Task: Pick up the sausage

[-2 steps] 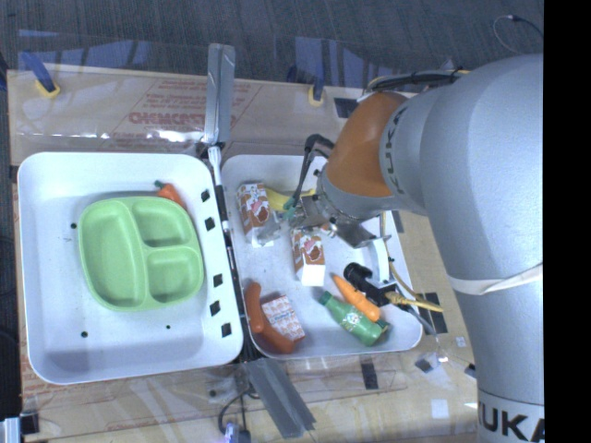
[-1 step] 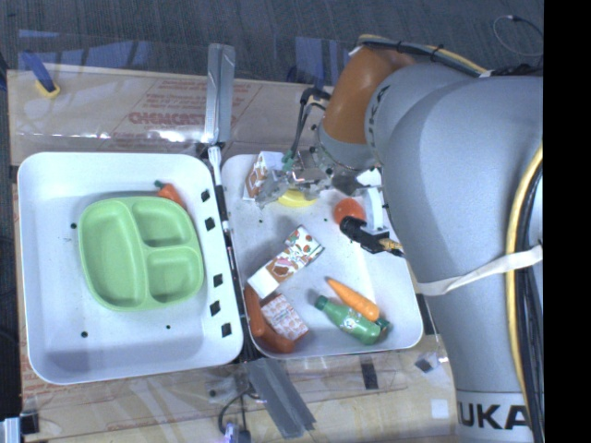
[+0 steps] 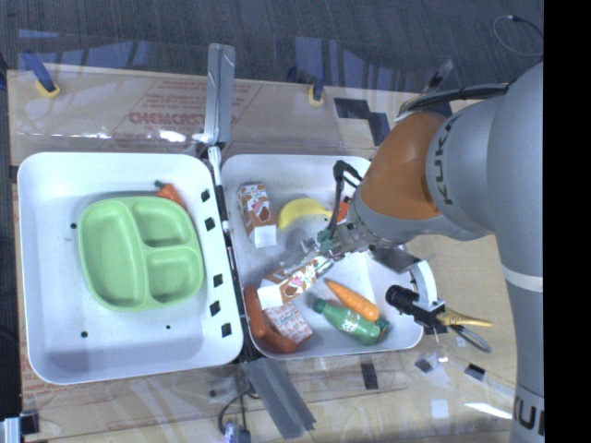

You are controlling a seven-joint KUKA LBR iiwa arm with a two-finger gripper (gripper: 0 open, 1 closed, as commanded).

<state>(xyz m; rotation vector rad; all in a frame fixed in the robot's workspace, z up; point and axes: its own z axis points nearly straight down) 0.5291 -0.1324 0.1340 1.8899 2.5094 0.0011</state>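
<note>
Two white bins (image 3: 120, 358) (one sausage (image 3: 261, 326))

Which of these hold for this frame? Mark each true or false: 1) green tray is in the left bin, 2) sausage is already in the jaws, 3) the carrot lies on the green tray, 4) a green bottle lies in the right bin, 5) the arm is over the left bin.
1) True: the green tray sits in the left bin.
2) False: the sausage lies along the right bin's lower left edge, apart from the gripper.
3) False: the carrot lies in the right bin, just above the green bottle.
4) True: it lies near the bin's lower edge.
5) False: the arm reaches over the right bin.
</note>
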